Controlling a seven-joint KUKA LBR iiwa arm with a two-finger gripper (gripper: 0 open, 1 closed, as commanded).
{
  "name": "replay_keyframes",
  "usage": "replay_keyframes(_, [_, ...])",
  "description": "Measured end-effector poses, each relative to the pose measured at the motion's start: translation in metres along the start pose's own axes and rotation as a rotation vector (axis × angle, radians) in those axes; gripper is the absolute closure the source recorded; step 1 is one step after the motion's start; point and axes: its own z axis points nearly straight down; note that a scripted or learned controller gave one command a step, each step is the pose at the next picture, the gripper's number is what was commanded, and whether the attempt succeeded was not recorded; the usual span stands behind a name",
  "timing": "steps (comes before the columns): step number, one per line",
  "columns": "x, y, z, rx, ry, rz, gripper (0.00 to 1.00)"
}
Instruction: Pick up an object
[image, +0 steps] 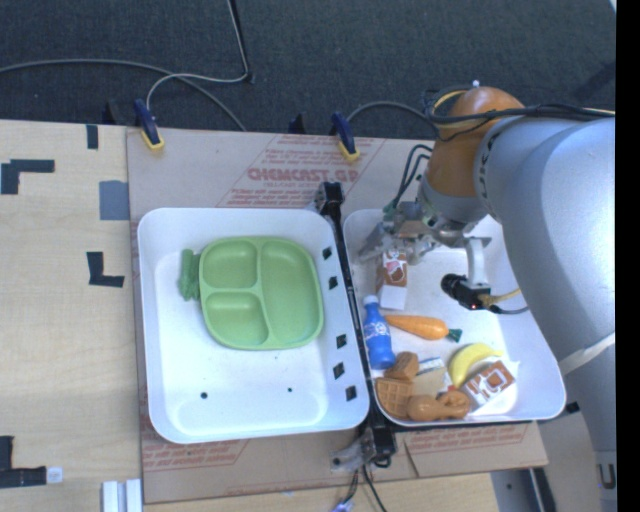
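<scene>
We see the gripper (398, 238) low over the far left corner of the right bin (520, 345), just above a small carton (393, 274). The small carton is the thing nearest it: a boxy brown-and-white pack standing by the bin's left wall. We cannot tell how wide the gripper is set, or whether it touches the carton.

Clutter lies nearer the camera. A blue bottle (377, 338) with a white cap, glossy plastic, lies along the left wall just beside the carton's near end. An orange carrot (415, 325), smooth and tapered with a green tip, lies crosswise next to the bottle. Near the front right sits a curved yellow banana (470, 360), touching a second carton (492, 383), flat, brown and white. At the front left is a waffle (395, 397), tan and gridded, with a lumpy brown pastry (440, 405) beside it and a pale wedge (430, 380) just behind. The grey arm (540, 200) covers the bin's right rim.

The left bin (240, 395), smooth white plastic, holds a green divided plate (262, 292), rounded with three compartments, matte. A green leafy piece (187, 273) lies against the plate's left edge.

Both bins rest on a cardboard sheet (260, 170) held by two blue clamps (150, 128) at the far edge.
</scene>
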Motion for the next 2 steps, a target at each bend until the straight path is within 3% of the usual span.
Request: replay_keyframes(2, [0.0031, -0.0001, 0.0001, 0.001, 0.0, 0.0, 0.0])
